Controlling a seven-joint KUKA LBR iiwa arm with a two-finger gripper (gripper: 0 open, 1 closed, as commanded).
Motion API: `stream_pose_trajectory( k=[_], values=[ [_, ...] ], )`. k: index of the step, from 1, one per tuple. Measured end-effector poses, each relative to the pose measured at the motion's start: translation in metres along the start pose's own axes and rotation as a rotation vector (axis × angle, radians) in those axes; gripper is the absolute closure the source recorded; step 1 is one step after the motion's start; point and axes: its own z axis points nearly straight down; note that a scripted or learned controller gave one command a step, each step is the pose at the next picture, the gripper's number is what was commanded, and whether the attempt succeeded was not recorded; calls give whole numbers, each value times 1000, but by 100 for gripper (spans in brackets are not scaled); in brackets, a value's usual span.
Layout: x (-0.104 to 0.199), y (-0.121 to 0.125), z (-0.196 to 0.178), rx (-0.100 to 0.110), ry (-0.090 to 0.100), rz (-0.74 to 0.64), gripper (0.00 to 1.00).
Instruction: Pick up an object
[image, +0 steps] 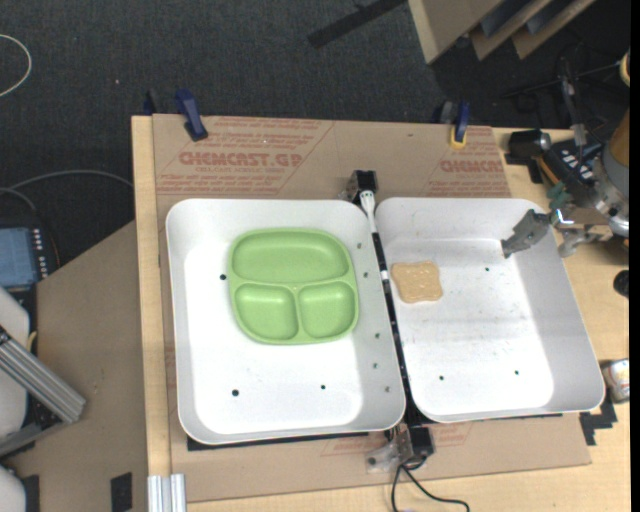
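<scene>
A flat tan square piece (416, 282), like a slice of toast, lies in the right bin (520, 390) near its left wall. A green three-compartment plate (294, 284) rests in the left bin (200, 330). My gripper (546, 238) hovers over the upper right corner of the right bin, well to the right of the tan piece. Its two grey fingers (524, 234) stand apart, open, with nothing between them.
Both bins sit on a cardboard-covered bench (250, 150) held by blue clamps (190, 113) at the back. A black bracket (364, 184) marks the seam between the bins. Cables trail at the front edge (410, 470).
</scene>
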Motion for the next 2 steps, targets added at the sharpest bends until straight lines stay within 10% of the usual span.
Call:
stream_pose_trajectory(
  k=[2],
  values=[
    [93, -92, -101, -5, 1, -6, 0]
  ],
)
